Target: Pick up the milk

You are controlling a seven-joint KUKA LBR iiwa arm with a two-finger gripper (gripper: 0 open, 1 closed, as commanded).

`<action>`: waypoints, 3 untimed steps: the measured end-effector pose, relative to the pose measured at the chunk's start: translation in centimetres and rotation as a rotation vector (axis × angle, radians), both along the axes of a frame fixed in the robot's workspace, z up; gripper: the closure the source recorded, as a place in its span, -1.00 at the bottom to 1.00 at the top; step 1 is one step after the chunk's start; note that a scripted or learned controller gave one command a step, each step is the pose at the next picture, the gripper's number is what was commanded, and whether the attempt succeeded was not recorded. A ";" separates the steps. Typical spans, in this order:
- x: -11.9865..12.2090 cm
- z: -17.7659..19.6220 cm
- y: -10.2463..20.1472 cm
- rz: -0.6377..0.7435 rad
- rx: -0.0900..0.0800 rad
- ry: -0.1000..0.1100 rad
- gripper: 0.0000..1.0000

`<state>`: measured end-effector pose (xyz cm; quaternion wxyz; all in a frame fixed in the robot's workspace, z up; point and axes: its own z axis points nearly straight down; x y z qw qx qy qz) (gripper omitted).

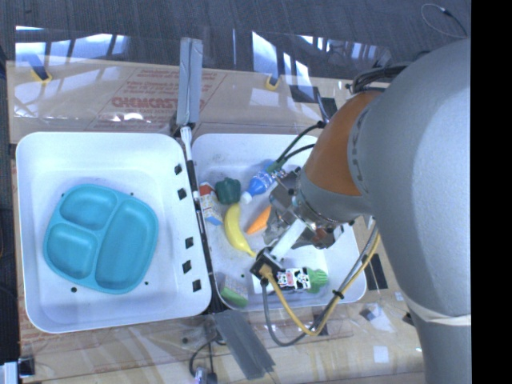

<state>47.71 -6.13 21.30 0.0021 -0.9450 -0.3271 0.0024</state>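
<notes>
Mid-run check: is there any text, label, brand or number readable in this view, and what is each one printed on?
"CHEMCAST": large red print on the brown paper sheet behind the left bin. It is blurred, so this is my best reading.
Smaller red lines above that word: too blurred to read.
milk carton: black-and-white patches, no legible text.
small red-capped tube: label too small to read.
</notes>
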 end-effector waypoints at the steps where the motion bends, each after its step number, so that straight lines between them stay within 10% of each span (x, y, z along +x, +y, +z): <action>1: 2.7 -2.3 -2.4 0.036 0.000 0.000 1.00; 2: 2.7 -2.3 -2.3 0.037 0.000 0.001 -1.00; 3: 0.0 -12.1 -6.1 0.352 0.001 -0.006 -1.00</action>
